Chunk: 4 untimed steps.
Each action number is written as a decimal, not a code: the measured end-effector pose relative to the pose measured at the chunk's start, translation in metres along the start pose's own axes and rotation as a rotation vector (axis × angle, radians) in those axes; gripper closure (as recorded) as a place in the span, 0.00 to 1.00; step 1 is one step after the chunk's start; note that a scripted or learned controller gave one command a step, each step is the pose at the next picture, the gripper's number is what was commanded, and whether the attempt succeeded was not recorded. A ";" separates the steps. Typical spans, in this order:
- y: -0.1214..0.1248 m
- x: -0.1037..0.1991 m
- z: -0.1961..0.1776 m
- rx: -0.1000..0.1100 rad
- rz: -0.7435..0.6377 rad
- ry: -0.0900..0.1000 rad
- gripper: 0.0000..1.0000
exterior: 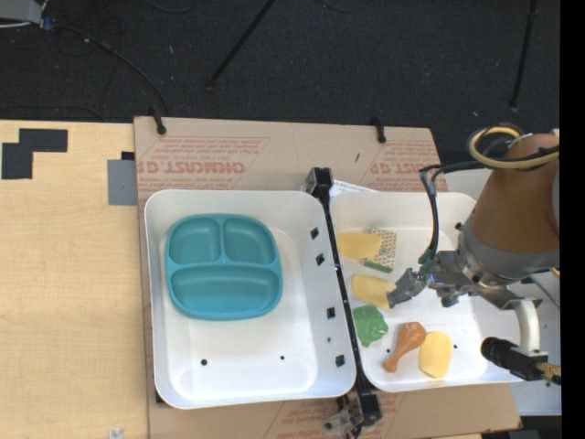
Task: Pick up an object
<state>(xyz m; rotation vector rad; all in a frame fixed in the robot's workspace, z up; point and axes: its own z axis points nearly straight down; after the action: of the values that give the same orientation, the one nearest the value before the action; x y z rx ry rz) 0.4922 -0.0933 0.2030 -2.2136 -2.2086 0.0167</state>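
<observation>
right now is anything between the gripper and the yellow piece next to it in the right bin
Nothing visible does. The gripper hovers right beside the yellow piece, with only bare bin floor between them. The green piece lies below, off that line.

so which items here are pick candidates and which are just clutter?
Pick candidates, all in the right bin:
- two yellow pieces
- green leaf-like piece
- orange drumstick
- yellow lemon-like piece
- gripper, beside the lower yellow piece

Just lying about:
- teal divided plate in the left bin
- cardboard sheet under both bins
</observation>
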 end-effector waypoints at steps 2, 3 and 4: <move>0.003 0.008 0.040 -0.010 -0.003 -0.001 0.00; 0.005 0.007 0.083 -0.010 -0.002 -0.001 0.00; 0.006 0.008 0.115 -0.017 -0.001 -0.001 0.00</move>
<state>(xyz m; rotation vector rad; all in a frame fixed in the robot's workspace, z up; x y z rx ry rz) 0.4959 -0.0852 0.0875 -2.2218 -2.2185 -0.0009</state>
